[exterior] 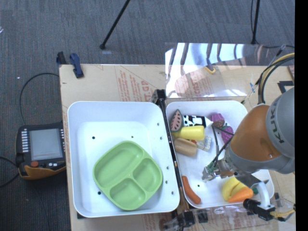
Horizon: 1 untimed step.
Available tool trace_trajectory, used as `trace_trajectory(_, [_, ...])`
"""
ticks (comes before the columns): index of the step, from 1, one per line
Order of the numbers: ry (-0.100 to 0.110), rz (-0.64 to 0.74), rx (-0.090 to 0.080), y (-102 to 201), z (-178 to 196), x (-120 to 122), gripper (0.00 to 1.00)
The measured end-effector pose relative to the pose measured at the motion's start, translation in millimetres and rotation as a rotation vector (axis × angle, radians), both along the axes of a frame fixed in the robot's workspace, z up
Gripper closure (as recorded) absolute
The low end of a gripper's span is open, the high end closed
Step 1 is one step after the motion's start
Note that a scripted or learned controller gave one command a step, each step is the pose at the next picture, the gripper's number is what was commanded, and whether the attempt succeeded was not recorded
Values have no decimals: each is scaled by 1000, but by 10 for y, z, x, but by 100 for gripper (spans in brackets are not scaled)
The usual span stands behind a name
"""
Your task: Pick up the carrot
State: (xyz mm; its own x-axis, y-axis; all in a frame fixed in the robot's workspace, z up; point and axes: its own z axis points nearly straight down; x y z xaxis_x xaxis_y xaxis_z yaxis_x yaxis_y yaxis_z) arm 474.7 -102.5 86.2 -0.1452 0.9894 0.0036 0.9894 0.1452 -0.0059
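Note:
The carrot, orange with a bit of green at its right end, lies in the front right corner of the right bin, touching a yellow piece on its left. My gripper hangs over the bin floor, a short way left of the carrot and apart from it. The grey and orange arm covers the bin's right side. Nothing shows in the gripper.
A red sausage lies front left in the right bin. Toward the back are a watermelon slice, a yellow block, a bun, a black-and-white item and purple grapes. The left bin holds a green divided plate.

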Motion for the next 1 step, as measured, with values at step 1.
trace_trajectory(1, [-8,61,3,872,1031,193,100])
